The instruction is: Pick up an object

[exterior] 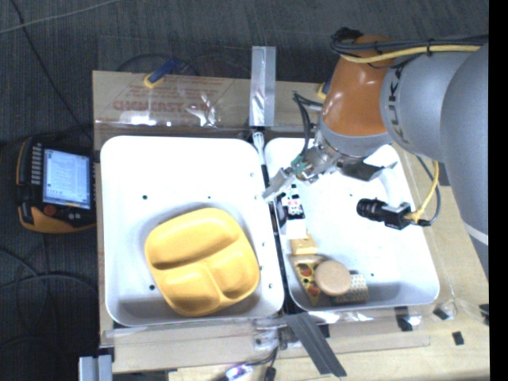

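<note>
gripper [287, 182]: low over the right bin's left edge, under the orange wrist; fingers too small and blurred to tell apart or together
hidden: small items beneath it hard to make out
right bin [397, 280]: round tan lid [332, 276], small box [302, 247], clutter in front-left corner
left bin [127, 165]: yellow tray [202, 259]
writing: none readable

A robotics lab or test cell: an industrial arm [413, 78] with exposed cabling hangs over a worktop [119, 86] bearing two white bins [119, 165]. Left of the bins a teach pendant [55, 182] lies on dark carpet [63, 46]; loose cables run across the carpet beyond it.
</note>
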